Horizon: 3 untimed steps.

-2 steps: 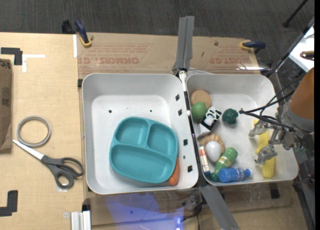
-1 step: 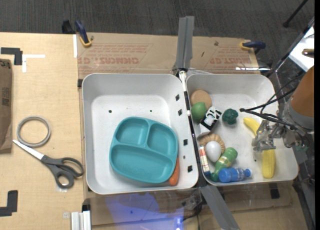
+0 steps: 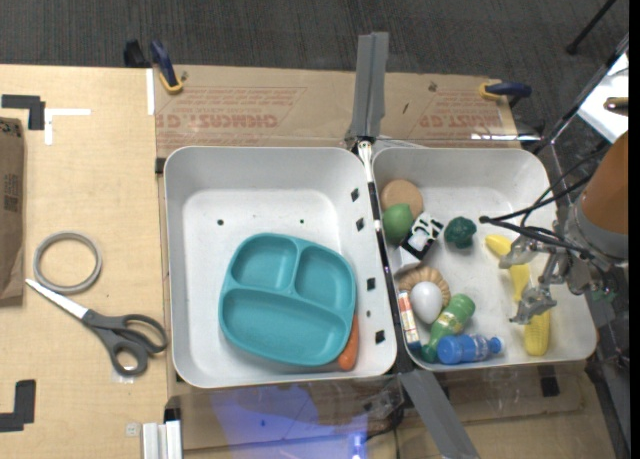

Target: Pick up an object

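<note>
My gripper hangs low over the right side of the right bin, reaching in from the right edge. It sits among three yellow pieces: a small one to its upper left, a long one just at its left, and a corn-like one right below it. I see nothing clearly held. Further left lie a dark green broccoli, a green ball, a tan round piece, a white egg, a green bottle and a blue bottle.
The left bin holds a teal divided plate with an orange carrot at its right rim. A black-and-white die lies by the green ball. Scissors and a tape ring lie on the bench at left.
</note>
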### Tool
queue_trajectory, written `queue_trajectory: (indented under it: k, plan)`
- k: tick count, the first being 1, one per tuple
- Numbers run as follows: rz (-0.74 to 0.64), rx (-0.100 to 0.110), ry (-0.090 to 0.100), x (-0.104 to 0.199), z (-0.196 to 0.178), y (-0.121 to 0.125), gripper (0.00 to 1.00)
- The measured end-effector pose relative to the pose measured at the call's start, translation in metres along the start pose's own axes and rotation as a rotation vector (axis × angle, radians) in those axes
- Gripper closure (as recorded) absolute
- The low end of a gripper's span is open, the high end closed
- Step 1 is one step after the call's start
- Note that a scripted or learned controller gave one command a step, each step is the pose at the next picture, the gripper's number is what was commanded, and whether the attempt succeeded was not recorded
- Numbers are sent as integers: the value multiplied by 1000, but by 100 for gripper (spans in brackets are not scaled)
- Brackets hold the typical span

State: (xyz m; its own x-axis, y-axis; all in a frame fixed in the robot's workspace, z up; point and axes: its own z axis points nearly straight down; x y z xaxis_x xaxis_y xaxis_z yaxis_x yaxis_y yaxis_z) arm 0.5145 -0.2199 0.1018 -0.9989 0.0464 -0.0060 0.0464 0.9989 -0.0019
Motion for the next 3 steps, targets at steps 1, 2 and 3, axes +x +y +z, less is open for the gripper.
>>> queue_trajectory:
  k: [1, 2, 3]
  plan:
    - [-53, -1, 2, -12, 10, 0, 0]
    - [-56, 1, -2, -14, 0, 1, 100]
    - [-56, 1, -2, -14, 0, 1, 0]
